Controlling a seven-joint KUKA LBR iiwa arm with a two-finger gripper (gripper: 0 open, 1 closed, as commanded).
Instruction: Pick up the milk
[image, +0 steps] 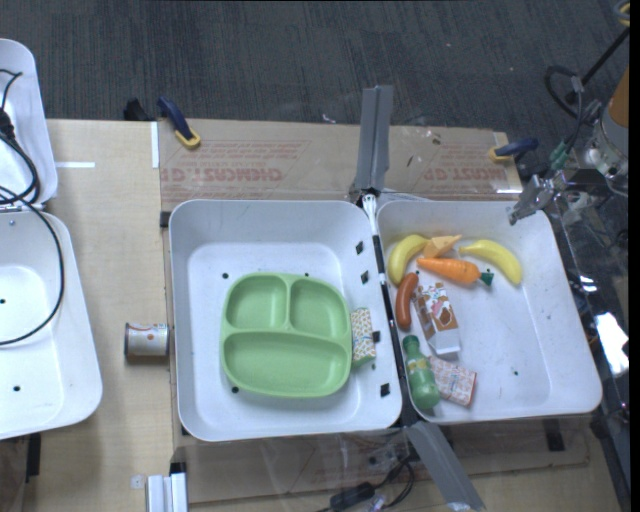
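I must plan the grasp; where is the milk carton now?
The milk carton lies in the right bin, beside the hot dog, below the carrot.

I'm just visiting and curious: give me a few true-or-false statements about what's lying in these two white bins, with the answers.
1. The green divided plate lies in the left bin. True.
2. The milk carton is between the gripper's fingers. False: it lies in the right bin, and the gripper is up at that bin's far right corner, apart from it.
3. Two bananas lie in the right bin. True: the second banana is to the left of the carrot.
4. The carrot sits on the green plate. False: it lies in the right bin between the bananas.
5. A green bottle lies near the right bin's front left corner. True.
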